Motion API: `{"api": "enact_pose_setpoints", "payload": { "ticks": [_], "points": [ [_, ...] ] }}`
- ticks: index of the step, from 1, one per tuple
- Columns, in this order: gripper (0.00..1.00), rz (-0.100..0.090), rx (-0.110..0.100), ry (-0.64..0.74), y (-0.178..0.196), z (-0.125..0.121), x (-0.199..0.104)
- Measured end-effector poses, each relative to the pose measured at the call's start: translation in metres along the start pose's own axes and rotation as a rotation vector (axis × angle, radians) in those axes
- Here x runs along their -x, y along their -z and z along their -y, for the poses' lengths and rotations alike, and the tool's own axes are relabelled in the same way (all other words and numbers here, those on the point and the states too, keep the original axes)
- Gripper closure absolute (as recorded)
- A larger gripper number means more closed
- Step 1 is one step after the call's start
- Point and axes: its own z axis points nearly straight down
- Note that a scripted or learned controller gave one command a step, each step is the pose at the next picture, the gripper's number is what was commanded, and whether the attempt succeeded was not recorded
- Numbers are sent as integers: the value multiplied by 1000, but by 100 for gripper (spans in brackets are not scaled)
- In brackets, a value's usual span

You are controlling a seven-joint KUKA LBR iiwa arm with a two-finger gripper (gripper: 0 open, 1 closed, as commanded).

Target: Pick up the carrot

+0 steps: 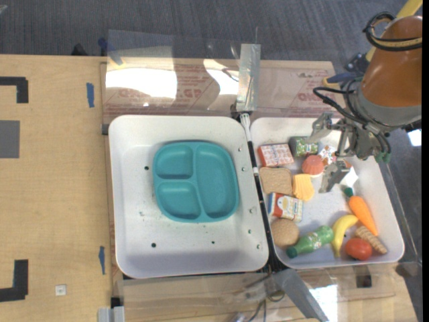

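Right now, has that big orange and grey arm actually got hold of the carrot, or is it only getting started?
Nothing looks done yet: the orange toy carrot lies on the floor of the right white bin, beside the yellow toy banana. In hand: the metal two-finger gripper hangs open over that bin, just up-left of the carrot, with nothing between its fingers. Left: come down on the carrot, close, and lift.

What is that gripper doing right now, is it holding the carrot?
Gripper: open, holding nothing, hanging over the right bin; the carrot lies apart from it in that bin.
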Motion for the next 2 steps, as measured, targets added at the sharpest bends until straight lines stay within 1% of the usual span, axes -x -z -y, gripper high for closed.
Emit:
{"api": "enact_pose_setpoints", "payload": {
  "ticks": [1,2],
  "points": [
    [0,7,-1,-2,-122,24,-21],
    [0,1,-1,329,-133,111,-55]
  ]
}}
